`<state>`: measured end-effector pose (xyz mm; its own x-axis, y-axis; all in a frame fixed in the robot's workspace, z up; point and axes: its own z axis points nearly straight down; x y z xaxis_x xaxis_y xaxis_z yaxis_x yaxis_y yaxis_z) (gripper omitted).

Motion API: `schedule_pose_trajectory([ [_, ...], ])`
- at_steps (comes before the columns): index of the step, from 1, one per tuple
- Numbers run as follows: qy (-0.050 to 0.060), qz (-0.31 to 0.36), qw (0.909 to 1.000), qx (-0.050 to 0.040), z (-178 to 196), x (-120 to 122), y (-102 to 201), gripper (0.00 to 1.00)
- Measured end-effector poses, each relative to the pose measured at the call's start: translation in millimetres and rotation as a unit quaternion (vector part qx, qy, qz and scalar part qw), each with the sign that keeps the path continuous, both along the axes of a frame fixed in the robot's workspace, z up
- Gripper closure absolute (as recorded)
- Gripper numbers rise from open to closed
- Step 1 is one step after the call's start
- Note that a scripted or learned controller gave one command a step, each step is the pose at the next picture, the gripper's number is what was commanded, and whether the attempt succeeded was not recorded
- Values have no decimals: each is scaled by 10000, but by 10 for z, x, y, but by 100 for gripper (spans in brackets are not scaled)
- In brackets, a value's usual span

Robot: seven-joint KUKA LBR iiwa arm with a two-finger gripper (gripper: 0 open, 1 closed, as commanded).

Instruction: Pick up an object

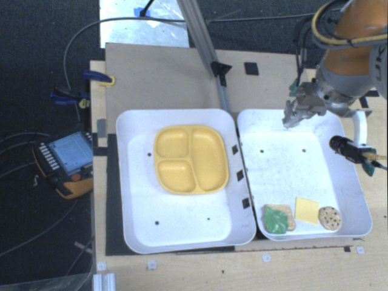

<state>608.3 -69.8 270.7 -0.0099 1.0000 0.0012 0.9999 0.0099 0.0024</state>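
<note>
Robot end effector (pixel 291 119) poised at the right bin's (pixel 285 180) twelve o'clock edge, grip state impossible to tell.
Cheese slice (pixel 307 210), cookie (pixel 330 218) and green-topped toast (pixel 277 219) crowd its five o'clock corner; a descent could hit the wall. Left bin (pixel 139 217) holds a yellow divided plate (pixel 190 159).

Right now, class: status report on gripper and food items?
Gripper over right bin's far edge. Sandwich, cheese slice, cookie along near edge, untouched. Nothing blocking.
</note>
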Motion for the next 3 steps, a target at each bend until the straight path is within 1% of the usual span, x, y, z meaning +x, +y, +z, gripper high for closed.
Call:
schedule_pose_trajectory([
  [1,5,7,10000,3,-89,75,610,100],
  [2,-1,-1,10000,0,-132,164,1114,100],
  [3,3,3,10000,3,-336,367,1676,100],
])
